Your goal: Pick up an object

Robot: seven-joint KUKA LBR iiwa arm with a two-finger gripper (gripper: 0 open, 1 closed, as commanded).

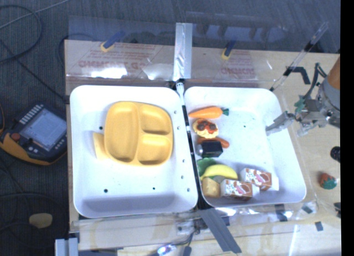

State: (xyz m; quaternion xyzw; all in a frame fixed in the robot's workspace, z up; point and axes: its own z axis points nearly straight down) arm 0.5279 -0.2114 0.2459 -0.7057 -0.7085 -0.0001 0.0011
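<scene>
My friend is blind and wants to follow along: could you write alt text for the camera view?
A robot gripper hovers at the right bin's right edge; toy food lies along that bin's left side: carrot, banana, two small cartons. The left bin holds a yellow divided tray.

Toy foods (221, 163) along right bin's (279, 155) left wall
</scene>
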